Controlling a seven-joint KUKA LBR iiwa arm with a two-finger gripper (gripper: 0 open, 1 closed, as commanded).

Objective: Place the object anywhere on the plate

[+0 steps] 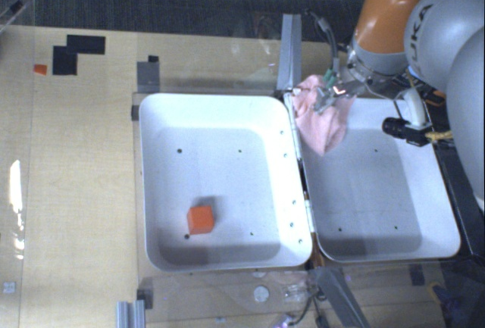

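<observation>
A pink cloth (321,124) hangs crumpled at the far left corner of the right bin (386,198), right beside the divider between the two bins. My gripper (332,94) sits at the cloth's top edge and is shut on it, with the fabric bunched between the fingers and drooping below them. The cloth's lower end hangs over the right bin's floor near its left wall. An orange cube (201,220) rests on the floor of the left bin (220,145), toward its near left corner, far from the gripper.
The arm's orange band (390,1) and grey body (455,39) cover the far right corner of the right bin. A grey metal post (288,54) stands just behind the divider. Black blocks (76,52) and a small orange tag (40,70) lie on the bench at far left.
</observation>
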